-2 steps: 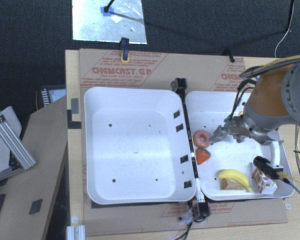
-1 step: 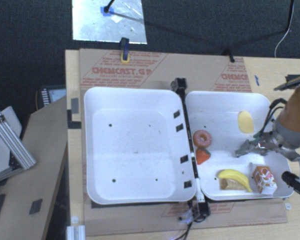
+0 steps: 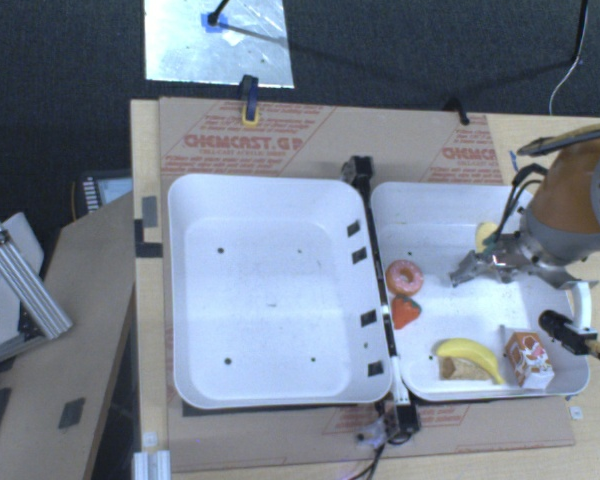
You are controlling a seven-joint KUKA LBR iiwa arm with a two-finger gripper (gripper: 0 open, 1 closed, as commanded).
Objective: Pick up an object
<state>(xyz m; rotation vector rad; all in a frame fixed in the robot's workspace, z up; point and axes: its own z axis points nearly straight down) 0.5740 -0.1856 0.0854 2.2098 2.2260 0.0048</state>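
Observation:
The right bin (image 3: 440,203) holds a pink-iced donut (image 3: 405,276) and a red strawberry-like piece (image 3: 406,312) near its left wall. A yellow banana (image 3: 470,352) lies along the front on top of a brown bread slice (image 3: 463,369). An orange and white carton (image 3: 528,358) sits in the front right corner. My gripper (image 3: 483,266) hangs low over the middle of the right bin, right of the donut and above the banana. A small yellow object (image 3: 487,235) shows just behind it, partly hidden by the arm. Nothing is visibly held.
The left bin (image 3: 270,293) stands beside the right one, with black clips along the shared wall (image 3: 372,288). The arm's orange band (image 3: 570,188) covers the right bin's far right side. A black part (image 3: 565,330) juts out near the carton.

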